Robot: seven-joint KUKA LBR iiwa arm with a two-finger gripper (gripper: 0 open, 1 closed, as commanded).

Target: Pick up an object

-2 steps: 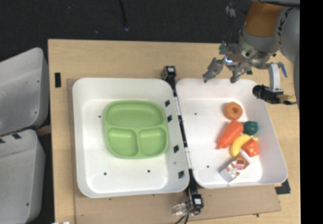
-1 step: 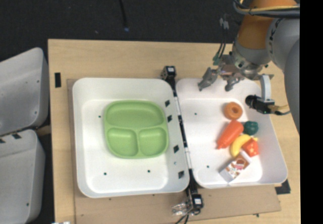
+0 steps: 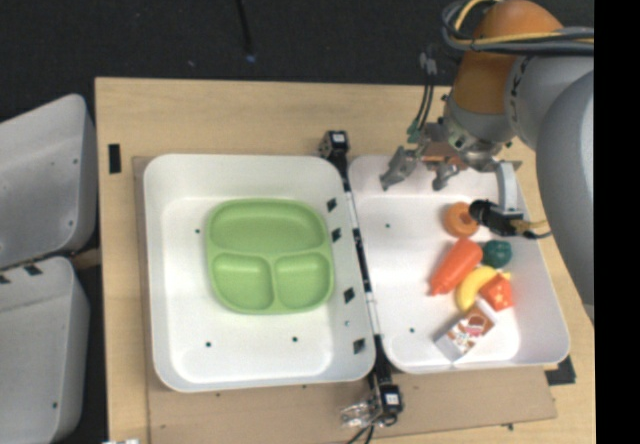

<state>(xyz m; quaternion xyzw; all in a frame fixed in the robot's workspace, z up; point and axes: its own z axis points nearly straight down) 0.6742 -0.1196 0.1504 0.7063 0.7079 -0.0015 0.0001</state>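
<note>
Several toy foods lie in the right bin (image 3: 400, 262): an orange round piece (image 3: 459, 220), an orange carrot (image 3: 455, 265), a dark green piece (image 3: 497, 253), a yellow banana (image 3: 474, 284), a red piece (image 3: 500, 293) and a small red-and-white box (image 3: 467, 332). My gripper (image 3: 417, 172) hangs over the bin's far edge, up and to the left of the orange round piece. Its two fingers are spread apart, so it is open with nothing between them.
A light green divided plate (image 3: 268, 254) lies in the left bin (image 3: 170, 332). A black clip (image 3: 334, 143) sits at the far end of the seam between the bins. The grey arm with its orange band (image 3: 495, 52) fills the upper right.
</note>
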